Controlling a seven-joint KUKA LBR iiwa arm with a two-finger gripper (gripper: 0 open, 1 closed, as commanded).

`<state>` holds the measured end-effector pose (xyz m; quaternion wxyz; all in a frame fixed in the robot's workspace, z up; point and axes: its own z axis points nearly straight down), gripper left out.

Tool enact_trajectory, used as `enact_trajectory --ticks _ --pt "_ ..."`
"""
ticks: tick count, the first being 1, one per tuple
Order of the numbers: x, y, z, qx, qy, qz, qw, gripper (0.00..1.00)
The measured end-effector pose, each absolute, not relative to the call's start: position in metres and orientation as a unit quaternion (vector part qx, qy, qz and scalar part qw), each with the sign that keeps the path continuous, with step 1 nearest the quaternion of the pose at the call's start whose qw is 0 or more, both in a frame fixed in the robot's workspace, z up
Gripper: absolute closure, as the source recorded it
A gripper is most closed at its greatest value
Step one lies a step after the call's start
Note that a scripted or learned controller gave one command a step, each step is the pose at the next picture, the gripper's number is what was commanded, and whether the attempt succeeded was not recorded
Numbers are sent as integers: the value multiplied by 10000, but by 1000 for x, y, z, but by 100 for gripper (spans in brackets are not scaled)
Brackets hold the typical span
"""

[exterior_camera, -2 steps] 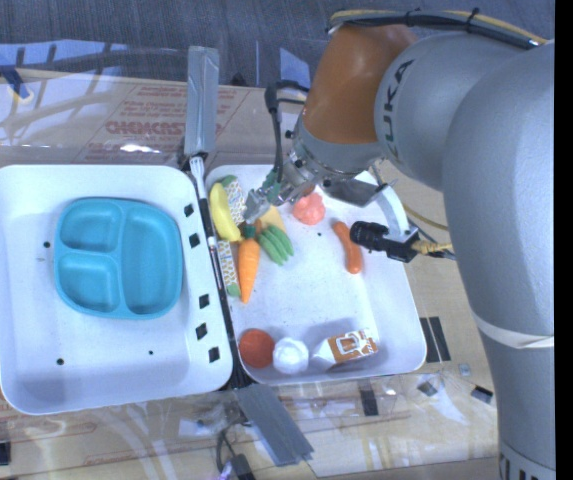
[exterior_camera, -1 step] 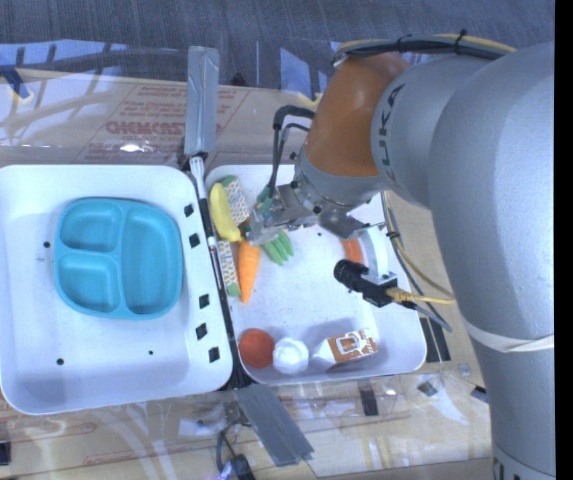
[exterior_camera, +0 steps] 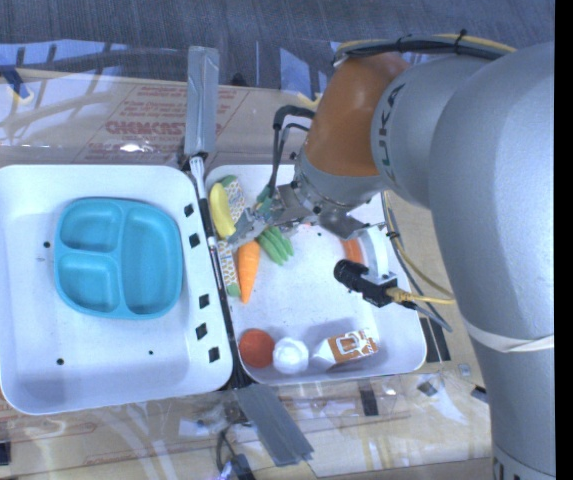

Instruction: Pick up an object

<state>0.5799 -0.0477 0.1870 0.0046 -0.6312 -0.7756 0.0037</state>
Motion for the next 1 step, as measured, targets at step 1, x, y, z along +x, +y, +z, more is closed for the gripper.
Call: enact_trajectory --ticks 1 --pt "573 -102 122 -6296 -7769 41 48 0"
